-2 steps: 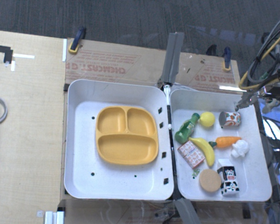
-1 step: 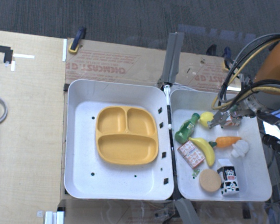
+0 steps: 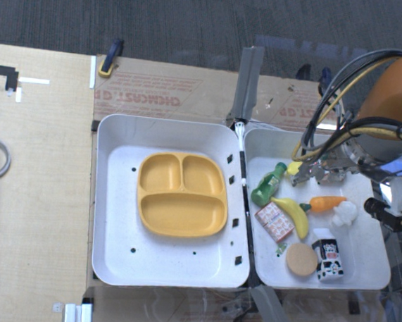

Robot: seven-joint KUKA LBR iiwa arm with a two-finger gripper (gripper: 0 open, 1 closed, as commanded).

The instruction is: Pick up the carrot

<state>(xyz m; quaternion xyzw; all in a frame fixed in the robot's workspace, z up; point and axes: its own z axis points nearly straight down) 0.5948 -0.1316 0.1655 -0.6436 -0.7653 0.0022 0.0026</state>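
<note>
Lying just right of pincer [image 3: 311, 176], carrot [image 3: 327, 203]

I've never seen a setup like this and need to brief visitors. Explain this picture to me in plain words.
One camera looks down at a slant on a bench with two white bins. The left bin holds a yellow divided plate. The right bin holds toy groceries: a carrot, a banana, a green bottle, a red box, a round tan disc and a small carton. The grey robot arm reaches in from the right; its claw hangs just above the carrot, which lies in the bin, not held.
</note>
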